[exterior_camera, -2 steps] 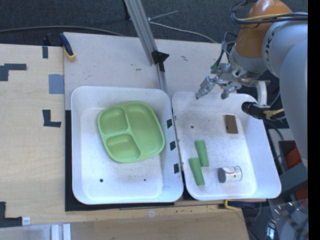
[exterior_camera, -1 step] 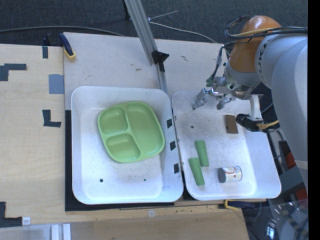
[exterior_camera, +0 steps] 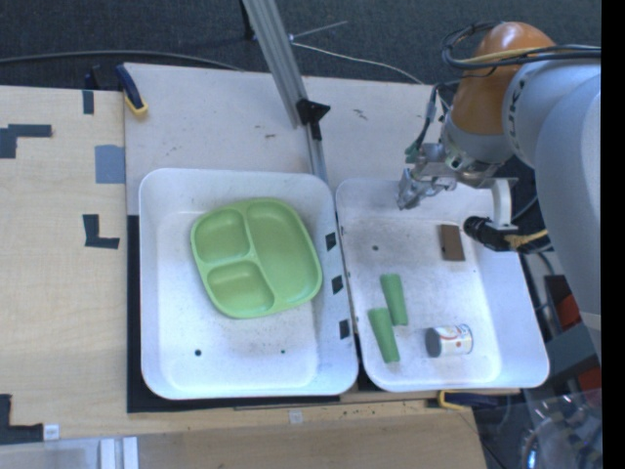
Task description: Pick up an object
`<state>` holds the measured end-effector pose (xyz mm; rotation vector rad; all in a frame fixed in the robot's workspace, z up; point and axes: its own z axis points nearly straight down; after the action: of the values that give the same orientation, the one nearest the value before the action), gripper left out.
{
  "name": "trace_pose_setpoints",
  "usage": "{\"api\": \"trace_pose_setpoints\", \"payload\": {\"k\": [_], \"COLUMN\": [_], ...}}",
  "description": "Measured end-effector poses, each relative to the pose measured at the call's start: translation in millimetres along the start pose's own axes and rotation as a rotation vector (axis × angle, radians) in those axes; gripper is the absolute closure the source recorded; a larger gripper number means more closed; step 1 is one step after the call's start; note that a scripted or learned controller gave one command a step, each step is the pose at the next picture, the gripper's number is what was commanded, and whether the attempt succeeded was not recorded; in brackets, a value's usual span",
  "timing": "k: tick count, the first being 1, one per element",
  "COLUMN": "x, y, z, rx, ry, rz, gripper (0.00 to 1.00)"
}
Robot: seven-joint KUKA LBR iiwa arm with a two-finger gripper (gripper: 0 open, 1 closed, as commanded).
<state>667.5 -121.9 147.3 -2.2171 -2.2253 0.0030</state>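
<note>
My gripper (exterior_camera: 410,195) hangs over the far edge of the right bin (exterior_camera: 508,291), with nothing visible between its fingertips. Below it in that bin lie a small brown block (exterior_camera: 450,242), two green cylinders (exterior_camera: 394,299) (exterior_camera: 384,335) side by side, and a small white can with a red label (exterior_camera: 449,341) on its side near the front. The brown block is closest to the gripper, a little to its right and nearer the front.
The left bin (exterior_camera: 166,350) holds a green divided plate (exterior_camera: 256,257). A slanted metal pole (exterior_camera: 278,47) rises behind the bins. A yellow and blue clamp (exterior_camera: 131,91) sits at the bench's far left. The arm's grey body (exterior_camera: 557,135) fills the right side.
</note>
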Motion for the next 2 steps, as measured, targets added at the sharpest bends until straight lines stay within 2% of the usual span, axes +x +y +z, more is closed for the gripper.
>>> {"api": "trace_pose_setpoints", "payload": {"k": [1, 2], "x": [7, 8], "y": [-5, -4], "z": [-59, -82], "rx": [-0.007, -0.004], "ry": [0.001, 0.001], "rz": [0.001, 0.002], "gripper": [1.00, 1.00]}}
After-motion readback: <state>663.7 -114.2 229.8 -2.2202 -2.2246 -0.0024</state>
